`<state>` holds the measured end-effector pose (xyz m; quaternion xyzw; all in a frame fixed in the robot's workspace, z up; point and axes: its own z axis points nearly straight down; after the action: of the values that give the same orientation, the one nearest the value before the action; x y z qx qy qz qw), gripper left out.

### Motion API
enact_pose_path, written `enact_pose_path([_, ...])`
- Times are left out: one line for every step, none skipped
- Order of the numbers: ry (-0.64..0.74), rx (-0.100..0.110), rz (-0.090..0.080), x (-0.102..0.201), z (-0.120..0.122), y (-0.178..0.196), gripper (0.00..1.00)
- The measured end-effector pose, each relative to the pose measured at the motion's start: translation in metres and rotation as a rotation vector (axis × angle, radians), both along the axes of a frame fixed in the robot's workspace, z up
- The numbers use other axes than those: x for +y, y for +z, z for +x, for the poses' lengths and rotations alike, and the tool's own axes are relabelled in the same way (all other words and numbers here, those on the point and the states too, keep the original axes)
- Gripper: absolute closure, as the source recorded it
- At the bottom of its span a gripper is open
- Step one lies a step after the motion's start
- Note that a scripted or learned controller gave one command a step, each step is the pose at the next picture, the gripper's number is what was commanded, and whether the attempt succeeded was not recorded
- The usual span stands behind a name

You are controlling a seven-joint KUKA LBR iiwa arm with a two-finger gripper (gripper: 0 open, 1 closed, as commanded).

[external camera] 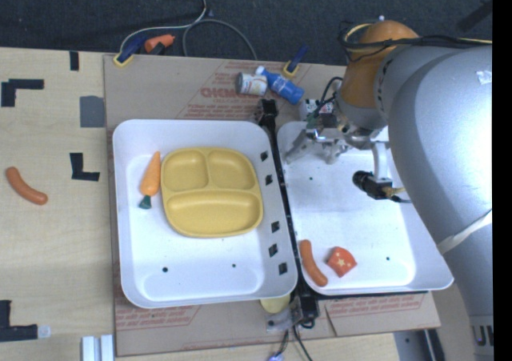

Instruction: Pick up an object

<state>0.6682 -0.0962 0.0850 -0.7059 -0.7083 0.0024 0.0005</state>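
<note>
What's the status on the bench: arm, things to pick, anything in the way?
Gripper low at right bin's far left corner, nothing seen held. Sausage and red piece lie near that bin's front. Carrot beside yellow plate in left bin.

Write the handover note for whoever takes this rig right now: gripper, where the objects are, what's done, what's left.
Gripper: low over the back left corner of the right bin; whether it is open or shut cannot be made out, and nothing is seen in it.
Right bin: sausage and small red piece near the front edge, apart from each other.
Left bin: yellow divided plate in the middle, toy carrot beside its left edge.
Outside the bins: another sausage on the bench far left.
Done: no object picked up.
Left: grasp and lift one object.
</note>
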Motion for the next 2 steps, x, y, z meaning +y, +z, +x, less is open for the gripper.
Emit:
enact_pose_path([-0.01, -0.008, -0.003, -0.08, -0.031, 0.062, 0.0])
enact_pose_path([-0.009, -0.004, 0.001, -0.113, -0.117, -0.001, 0.0])
